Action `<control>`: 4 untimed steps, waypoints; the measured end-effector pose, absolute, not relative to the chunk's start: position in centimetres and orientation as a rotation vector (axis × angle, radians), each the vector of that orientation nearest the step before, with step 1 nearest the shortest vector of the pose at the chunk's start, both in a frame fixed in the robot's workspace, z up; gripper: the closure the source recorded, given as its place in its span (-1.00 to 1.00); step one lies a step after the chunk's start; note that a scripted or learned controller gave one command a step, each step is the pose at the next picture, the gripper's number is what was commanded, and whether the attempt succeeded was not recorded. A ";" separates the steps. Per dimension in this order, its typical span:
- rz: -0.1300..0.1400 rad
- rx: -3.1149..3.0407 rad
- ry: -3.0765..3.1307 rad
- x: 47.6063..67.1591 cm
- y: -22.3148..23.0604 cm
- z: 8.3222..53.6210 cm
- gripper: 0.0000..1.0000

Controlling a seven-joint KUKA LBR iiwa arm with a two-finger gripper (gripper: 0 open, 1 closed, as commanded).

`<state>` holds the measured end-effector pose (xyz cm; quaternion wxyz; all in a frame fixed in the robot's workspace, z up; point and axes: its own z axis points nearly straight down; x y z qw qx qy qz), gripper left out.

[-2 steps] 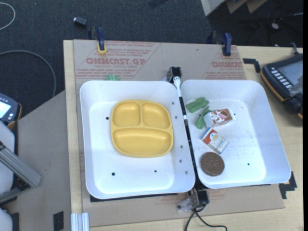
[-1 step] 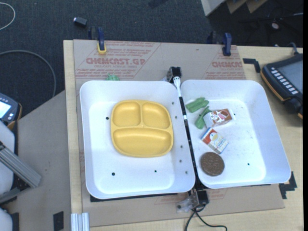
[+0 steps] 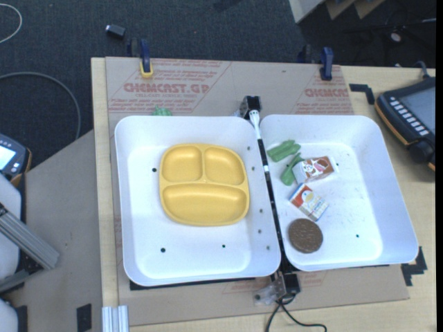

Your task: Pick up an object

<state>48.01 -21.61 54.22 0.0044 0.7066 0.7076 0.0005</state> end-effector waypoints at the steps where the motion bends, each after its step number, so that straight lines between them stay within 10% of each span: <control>1: -0.006 2.218 2.240 47.9 -11.0 44.6 1.00; 2: -0.007 2.221 2.233 47.9 -6.1 36.4 1.00; 3: 0.012 2.209 2.226 49.2 2.4 44.6 1.00; 4: -0.010 2.218 2.234 48.7 9.5 35.8 1.00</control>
